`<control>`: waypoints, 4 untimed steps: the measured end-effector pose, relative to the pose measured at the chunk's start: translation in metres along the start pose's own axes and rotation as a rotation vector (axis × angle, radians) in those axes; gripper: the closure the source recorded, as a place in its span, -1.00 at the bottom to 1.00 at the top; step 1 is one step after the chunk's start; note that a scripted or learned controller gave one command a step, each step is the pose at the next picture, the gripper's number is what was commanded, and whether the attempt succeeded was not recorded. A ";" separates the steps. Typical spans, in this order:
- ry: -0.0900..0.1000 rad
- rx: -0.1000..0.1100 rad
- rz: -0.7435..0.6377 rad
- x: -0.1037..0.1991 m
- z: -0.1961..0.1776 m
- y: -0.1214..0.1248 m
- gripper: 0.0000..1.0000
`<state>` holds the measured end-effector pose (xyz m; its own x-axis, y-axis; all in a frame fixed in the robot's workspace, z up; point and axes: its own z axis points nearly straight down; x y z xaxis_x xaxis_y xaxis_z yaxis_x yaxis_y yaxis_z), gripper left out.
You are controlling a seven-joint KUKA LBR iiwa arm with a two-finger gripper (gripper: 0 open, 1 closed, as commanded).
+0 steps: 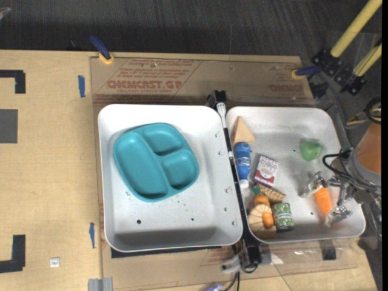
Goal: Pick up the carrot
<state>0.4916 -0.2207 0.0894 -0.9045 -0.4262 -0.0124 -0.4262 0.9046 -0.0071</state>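
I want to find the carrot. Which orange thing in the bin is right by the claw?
The carrot, the plain bright orange stick lying between the claw's metal parts at the right bin's right side. The other orange-coloured bits sit near the bin's left edge.

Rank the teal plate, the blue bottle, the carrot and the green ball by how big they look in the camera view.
1. teal plate, by far the largest
2. blue bottle
3. carrot, shorter than the bottle, partly hidden by the hand
4. green ball, close to the carrot in area, so that order is unsure
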 end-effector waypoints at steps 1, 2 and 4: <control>-0.001 0.004 -0.327 -0.017 -0.001 0.022 -1.00; -0.014 0.010 -0.328 -0.022 -0.014 0.022 1.00; -0.001 0.001 -0.351 -0.015 -0.001 0.031 -1.00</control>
<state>0.4924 -0.1865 0.0901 -0.7027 -0.7114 -0.0097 -0.7113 0.7028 -0.0116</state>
